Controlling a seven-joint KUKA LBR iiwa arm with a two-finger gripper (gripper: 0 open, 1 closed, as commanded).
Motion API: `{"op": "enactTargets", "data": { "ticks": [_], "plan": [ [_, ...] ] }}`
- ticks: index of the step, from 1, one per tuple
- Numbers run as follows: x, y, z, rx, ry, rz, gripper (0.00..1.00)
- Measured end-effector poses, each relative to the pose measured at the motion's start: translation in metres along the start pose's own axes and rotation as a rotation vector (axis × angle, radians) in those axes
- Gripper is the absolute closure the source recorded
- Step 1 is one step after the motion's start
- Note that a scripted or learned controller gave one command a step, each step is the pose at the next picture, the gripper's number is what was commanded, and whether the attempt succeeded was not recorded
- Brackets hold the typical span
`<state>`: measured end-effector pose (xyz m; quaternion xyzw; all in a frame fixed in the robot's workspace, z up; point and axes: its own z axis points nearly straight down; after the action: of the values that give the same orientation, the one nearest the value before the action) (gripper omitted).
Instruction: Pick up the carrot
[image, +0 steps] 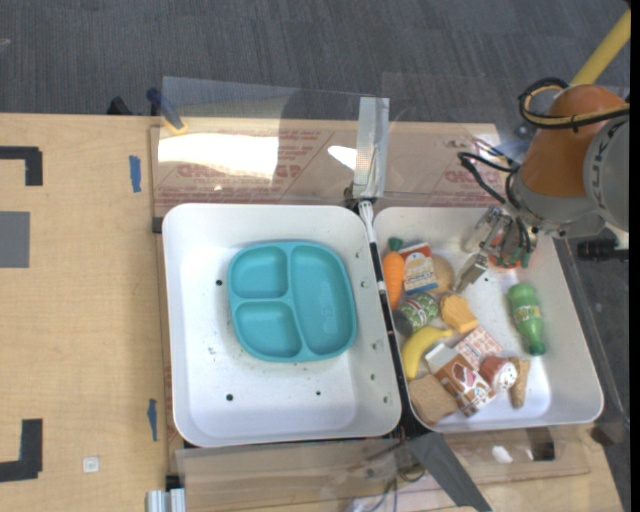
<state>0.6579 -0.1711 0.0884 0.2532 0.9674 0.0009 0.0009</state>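
Observation:
The carrot (393, 278) is orange with a green top and lies along the left wall of the right bin (570, 300), its top pointing to the far side. My gripper (467, 264) hangs over the far middle of that bin, to the right of the carrot and apart from it. A small food box (421, 266) lies between them. The gripper looks open, with nothing between its fingers.
Crowded near the carrot are a green can (418, 311), a banana (420, 350), a yellow wedge (460, 313), a red-and-white packet (470, 375) and a bread slice (430, 398). A green bottle (526, 316) lies at the right. The left bin (190, 330) holds a teal divided plate (293, 300).

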Motion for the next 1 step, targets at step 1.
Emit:
{"op": "enactTargets", "data": {
  "ticks": [1],
  "plan": [
    [0.0531, 0.0676, -0.1013, -0.005, -0.01, 0.213, 0.0]
  ]
}}
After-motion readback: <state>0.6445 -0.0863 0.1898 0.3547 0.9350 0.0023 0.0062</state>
